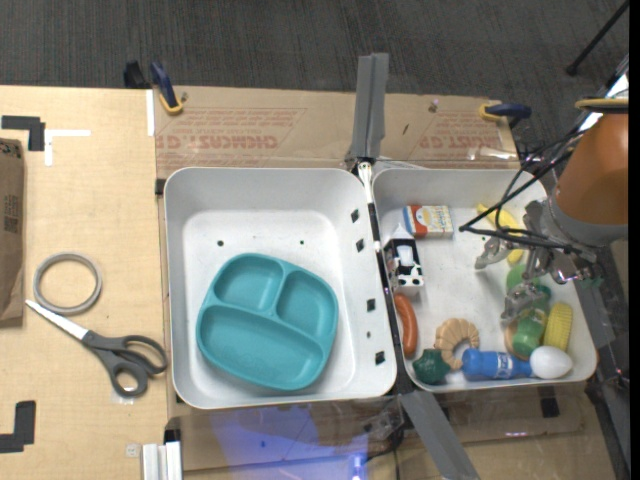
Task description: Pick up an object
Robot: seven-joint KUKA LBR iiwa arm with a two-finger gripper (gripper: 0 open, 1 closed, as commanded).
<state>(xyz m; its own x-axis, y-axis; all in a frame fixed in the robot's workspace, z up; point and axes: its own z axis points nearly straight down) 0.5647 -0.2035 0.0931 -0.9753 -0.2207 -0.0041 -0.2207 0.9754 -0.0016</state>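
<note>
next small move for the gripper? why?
Probably a short straight descent. The gripper hangs over the right bin's far-right cluster, roughly above the green toy beside the corn cob, with nothing visibly held. Jaw state is unclear, so check that before closing.

A roll of tape [67, 282] lies flat near the bench's left edge, with grey-handled scissors [100, 347] just below it, blades pointing toward that edge. A brown paper item [11, 230] sits at the far left edge. Two blue clamps [164, 86] [508, 112] grip the cardboard sheet [262, 128] along the back edge.
</note>
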